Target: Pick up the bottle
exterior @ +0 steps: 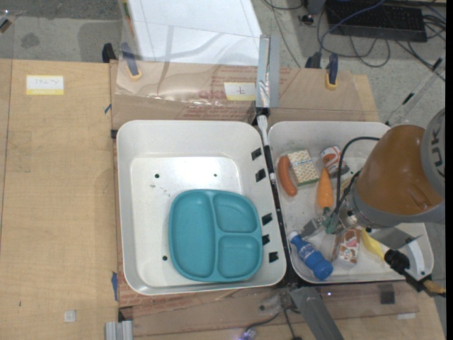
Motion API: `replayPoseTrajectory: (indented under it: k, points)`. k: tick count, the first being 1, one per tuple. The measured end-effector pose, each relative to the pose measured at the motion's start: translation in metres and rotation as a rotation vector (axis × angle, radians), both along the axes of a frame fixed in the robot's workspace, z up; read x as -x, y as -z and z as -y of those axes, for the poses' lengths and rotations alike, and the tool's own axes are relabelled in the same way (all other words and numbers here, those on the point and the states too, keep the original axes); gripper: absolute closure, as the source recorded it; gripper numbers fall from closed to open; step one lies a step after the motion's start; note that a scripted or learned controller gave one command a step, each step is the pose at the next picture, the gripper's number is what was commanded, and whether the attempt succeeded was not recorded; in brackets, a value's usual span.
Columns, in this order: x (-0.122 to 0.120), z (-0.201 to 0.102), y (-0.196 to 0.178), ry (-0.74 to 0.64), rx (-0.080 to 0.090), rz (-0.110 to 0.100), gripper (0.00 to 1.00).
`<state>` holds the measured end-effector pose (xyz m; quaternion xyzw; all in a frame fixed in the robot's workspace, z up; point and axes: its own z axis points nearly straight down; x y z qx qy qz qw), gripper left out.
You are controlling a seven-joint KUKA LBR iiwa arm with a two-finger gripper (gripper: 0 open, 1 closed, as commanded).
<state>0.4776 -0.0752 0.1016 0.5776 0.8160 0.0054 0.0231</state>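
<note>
The bottle (313, 256) is small and blue, and it lies on its side in the front left corner of the right bin (417, 137). My gripper (324, 225) hangs just behind and to the right of it, below the arm's orange band (393, 172). The gripper is open, with nothing between its fingers, and is a short way from the bottle without touching it. An orange carrot (324, 188) lies just behind the gripper.
The right bin also holds a sausage (287, 176), a small cracker box (304, 167), a can (330, 158), a snack packet (347, 246) and a yellow item (372, 245) beside the bottle. In the left bin (134, 190) lies a teal divided plate (214, 236).
</note>
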Motion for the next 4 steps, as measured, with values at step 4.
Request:
replayPoseTrajectory:
  k: [4]
  points:
    - [0.010,-0.011,-0.015,-0.225,-0.012,-0.042,0.00]
